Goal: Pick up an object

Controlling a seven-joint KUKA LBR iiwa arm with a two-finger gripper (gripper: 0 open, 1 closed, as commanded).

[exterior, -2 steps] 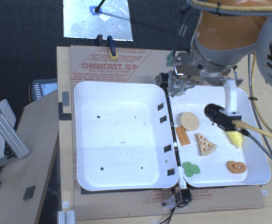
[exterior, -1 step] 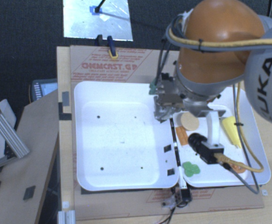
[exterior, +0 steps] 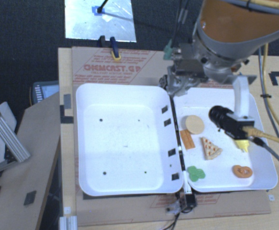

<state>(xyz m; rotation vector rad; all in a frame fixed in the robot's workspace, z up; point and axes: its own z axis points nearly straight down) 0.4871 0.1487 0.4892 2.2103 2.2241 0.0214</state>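
While small food-shaped pieces (exterior: 210,148) are scattered in the right bin (exterior: 268,176), the pincer (exterior: 179,86) is hung over its far corner; its state cannot be told. A descent there would likely close on nothing

Two white bins (exterior: 122,143). In the right one: a tan round cracker (exterior: 195,124), an orange-brown wafer (exterior: 187,140), a speckled pizza slice (exterior: 210,148), a green leaf piece (exterior: 195,173), an orange pretzel (exterior: 242,171).

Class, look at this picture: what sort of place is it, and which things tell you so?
Probably a robotics lab test bench: a grey robot arm with trailing cables hangs over two white bins, and small toy foods, such as a pizza slice, lie in one.
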